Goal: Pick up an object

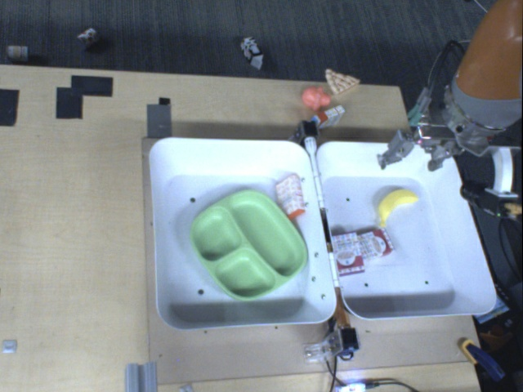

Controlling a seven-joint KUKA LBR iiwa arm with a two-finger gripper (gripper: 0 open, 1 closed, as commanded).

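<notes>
Risk lies in aim: the two-finger gripper (415,149), spread and carrying nothing, hangs over the right white bin's (466,243) far edge; descending there, it could miss the curved yellow plastic banana (395,203) nearby.

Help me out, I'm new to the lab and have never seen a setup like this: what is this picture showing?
This is one camera fixed above a wooden bench, looking down at a slant. The grey machine with the orange band at the right is a robot arm; its hand hangs over the far edge of the right bin, with nothing between its fingers. Two shallow white bins sit side by side. The left bin holds a green divided plate and a small red-and-white packet. The right bin holds a yellow banana and a red-and-white wrapper. A few small items lie on the bench beyond the bins, including a pink object.
</notes>
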